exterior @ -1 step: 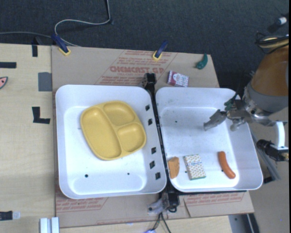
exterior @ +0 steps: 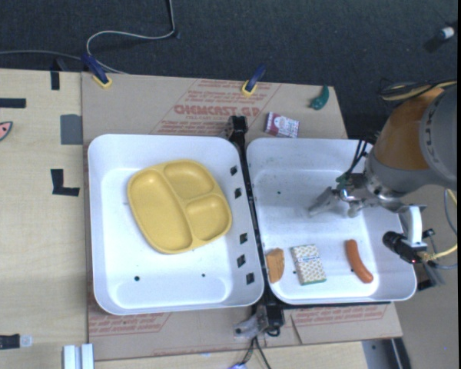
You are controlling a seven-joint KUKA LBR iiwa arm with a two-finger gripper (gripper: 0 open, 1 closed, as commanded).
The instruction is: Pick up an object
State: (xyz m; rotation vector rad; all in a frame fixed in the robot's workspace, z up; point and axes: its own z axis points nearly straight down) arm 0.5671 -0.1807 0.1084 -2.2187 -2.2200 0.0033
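the pincer [exterior: 328,201], fingers spread and grasping nothing, hangs low in the right bin [exterior: 292,160], seemingly poised to choose among the sausage [exterior: 359,260], card box [exterior: 308,264] and bread piece [exterior: 275,264] lying along its near edge.

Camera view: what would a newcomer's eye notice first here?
First, the yellow divided plate, lying alone in the left bin. Next, the grey and orange arm, reaching from the right with its gripper over the right bin. Along that bin's near edge lie a cookie, a small box and a sausage.
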